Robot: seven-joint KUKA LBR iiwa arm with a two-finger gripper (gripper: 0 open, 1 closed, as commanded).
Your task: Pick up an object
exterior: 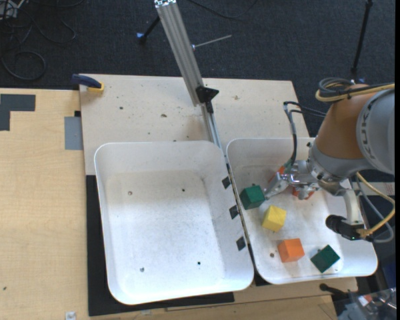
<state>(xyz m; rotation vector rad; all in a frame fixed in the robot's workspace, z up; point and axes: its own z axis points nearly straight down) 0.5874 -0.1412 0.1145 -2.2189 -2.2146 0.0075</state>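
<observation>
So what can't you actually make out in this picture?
- The pincer: in the camera view it is small and blurred, so its state by the green cube is unclear.
- The red object: partly hidden under the arm's wrist, shape unreadable.
- The right bin: its right side is covered by the arm.

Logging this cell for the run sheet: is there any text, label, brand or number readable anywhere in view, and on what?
None readable: no words or numbers show on the bins, blocks or arm.
The slanted metal bar's top end carries a small checkered marker, a pattern, not text.
</observation>
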